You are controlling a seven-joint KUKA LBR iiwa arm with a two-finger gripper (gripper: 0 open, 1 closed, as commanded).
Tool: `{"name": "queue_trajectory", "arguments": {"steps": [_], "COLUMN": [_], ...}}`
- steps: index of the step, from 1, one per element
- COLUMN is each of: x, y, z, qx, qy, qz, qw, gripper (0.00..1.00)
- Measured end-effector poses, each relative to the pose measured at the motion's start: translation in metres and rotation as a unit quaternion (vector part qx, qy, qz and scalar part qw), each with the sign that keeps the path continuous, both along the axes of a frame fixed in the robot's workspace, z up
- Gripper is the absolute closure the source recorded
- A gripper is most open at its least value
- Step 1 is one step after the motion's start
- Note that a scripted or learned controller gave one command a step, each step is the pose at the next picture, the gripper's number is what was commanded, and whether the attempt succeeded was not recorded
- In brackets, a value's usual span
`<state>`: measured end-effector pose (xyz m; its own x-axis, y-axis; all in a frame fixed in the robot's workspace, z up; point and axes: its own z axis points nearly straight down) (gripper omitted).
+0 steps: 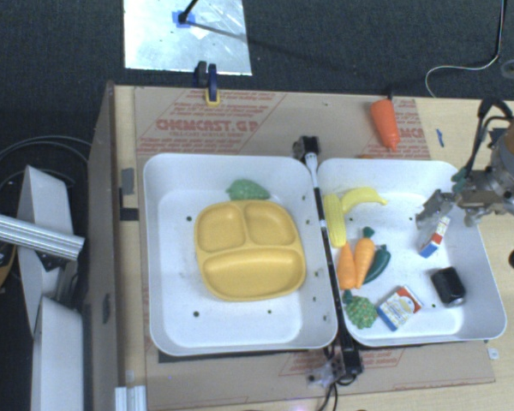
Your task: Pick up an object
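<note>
Camera view: my pincer [439, 221] hangs over the right bin [475, 255], its finger state hard to tell, touching a small white, red and blue object [433, 238].

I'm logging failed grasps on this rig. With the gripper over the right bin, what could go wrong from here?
1. The gripper hangs near the right bin's far rim, right by a small white tube; a slim, tilted item may slip or get nudged away.
2. The carrots, corn and banana lie crowded along the divider, so a grasp there could catch two items.
</note>
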<state>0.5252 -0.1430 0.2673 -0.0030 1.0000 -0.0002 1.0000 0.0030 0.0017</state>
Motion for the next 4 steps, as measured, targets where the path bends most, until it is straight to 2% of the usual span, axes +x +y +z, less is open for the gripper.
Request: {"name": "queue_trajectory", "arguments": {"steps": [1, 2, 3, 4], "x": [0.016, 0.036, 0.134, 0.020], "y": [0.029, 0.031, 0.050, -0.013], "z": [-0.123, -0.183, -0.182, -0.183], "qx": [0.0003, 0.0000, -0.0049, -0.0006], "qy": [0.002, 0.000, 0.002, 0.001], "qz": [0.000, 0.000, -0.002, -0.002], "qw": [1.0000, 1.0000, 1.0000, 1.0000], "gripper": [0.00, 0.00, 0.00, 0.00]}}
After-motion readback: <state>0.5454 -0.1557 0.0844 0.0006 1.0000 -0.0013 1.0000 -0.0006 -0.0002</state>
